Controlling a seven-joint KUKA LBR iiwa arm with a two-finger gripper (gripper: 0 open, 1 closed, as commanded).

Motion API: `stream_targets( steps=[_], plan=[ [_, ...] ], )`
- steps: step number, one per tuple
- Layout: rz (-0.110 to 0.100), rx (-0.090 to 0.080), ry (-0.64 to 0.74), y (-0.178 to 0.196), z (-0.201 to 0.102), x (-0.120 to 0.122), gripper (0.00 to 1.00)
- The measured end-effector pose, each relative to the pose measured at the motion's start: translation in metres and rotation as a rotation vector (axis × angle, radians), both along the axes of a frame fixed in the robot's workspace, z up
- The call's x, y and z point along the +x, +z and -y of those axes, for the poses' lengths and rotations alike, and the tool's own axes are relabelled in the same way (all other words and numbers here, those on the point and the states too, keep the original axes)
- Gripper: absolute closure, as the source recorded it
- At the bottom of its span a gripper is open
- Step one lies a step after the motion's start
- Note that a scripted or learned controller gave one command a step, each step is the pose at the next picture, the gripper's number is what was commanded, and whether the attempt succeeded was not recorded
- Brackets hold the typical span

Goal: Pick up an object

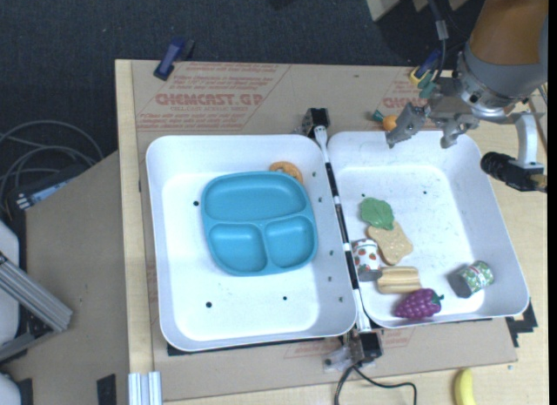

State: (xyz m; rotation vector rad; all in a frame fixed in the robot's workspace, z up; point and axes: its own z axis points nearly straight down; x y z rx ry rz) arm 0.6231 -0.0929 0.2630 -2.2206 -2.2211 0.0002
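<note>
My gripper (pixel 424 131) hangs over the back edge of the right bin (pixel 452 181), its two fingers spread apart with nothing between them. Well in front of it lie a green leaf-shaped piece (pixel 377 212), a tan toast-like piece (pixel 393 244), a small white cup with red spots (pixel 366 257), a tan sausage roll (pixel 397 280), a purple grape bunch (pixel 417 305) and a small green and silver can (pixel 473 278). All of them rest on the bin floor.
The left bin (pixel 174 220) holds a blue divided tray (pixel 258 222), with an orange ring-shaped piece (pixel 286 170) behind it. A yellow thing (pixel 464 388) lies on the bench in front of the right bin. A black clip (pixel 315 119) sits between the bins at the back.
</note>
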Motion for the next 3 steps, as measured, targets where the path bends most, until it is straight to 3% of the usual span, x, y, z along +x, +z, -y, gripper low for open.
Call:
stream_targets(
  steps=[1, 2, 3],
  plan=[
    [-0.003, 0.0, -0.001, -0.114, 0.005, -0.041, 0.0],
    [-0.003, 0.001, -0.001, -0.171, 0.004, -0.027, 0.0],
    [-0.002, 0.0, -0.001, -0.179, 0.006, -0.06, 0.0]
  ],
)
